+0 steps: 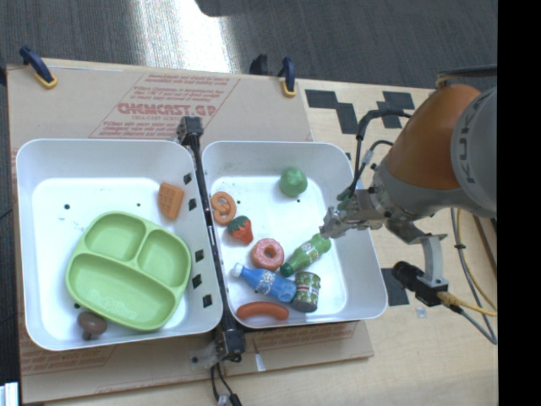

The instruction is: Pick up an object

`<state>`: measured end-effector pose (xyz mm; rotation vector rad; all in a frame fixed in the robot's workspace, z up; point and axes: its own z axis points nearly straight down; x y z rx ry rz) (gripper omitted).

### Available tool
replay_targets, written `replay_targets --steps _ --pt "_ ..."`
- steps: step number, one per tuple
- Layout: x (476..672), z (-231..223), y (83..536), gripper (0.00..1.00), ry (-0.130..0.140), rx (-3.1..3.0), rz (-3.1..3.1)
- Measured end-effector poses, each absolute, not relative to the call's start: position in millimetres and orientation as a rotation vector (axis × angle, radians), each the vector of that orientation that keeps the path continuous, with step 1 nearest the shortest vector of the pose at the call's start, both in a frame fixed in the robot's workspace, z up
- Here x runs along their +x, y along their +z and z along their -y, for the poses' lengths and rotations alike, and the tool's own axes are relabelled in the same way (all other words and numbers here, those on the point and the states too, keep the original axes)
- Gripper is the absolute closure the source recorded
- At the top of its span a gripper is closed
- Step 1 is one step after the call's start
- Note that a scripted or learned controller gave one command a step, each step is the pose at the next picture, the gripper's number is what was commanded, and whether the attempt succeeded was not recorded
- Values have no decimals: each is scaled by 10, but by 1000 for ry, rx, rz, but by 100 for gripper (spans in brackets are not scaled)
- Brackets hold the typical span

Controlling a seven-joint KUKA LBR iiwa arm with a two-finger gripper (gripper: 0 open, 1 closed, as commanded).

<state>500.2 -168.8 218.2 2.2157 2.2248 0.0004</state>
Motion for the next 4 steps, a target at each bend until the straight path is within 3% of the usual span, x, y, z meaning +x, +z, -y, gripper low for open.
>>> replay_targets --steps 1,3,4 --pt "4769 1546 2387 100 1 2216 -2228" --pt "4775 1539 2396 100 0 2213 -2229" --pt "4780 1399 2790 100 3 2211 -2225"
